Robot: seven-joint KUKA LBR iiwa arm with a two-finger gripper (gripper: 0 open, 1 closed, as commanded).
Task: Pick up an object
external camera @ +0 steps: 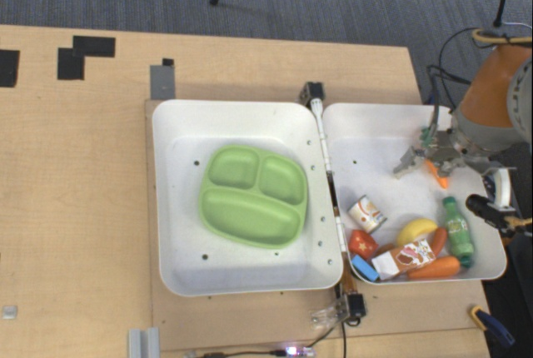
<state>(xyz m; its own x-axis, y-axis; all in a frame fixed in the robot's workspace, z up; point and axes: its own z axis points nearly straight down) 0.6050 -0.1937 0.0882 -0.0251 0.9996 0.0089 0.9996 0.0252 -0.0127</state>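
**Hand poised over the right bin, small orange piece at its tips**

Reaching in from the right, grey arm with orange band held above the far-right part of the shallow white right bin. Hand hanging low there, metal fingers splayed outward, so spread rather than pressed together. Small orange object just under the fingertips; whether pinched or merely lying below, impossible to tell. Probably mid-attempt at a pick, judging from that posture.

Loose items crowded into the near corner of the right bin, likely slid together along the wall: small white-and-red can on its side, red round tomato-like toy, blue block, yellow lemon-shaped toy, red-and-white packet, orange carrot-shaped toy, green plastic bottle lying near the right wall. Far half of that bin mostly bare.

Shallow white left bin carrying a light green three-compartment plastic tray, flat and centred. Both bins side by side on the pale wooden worktop.
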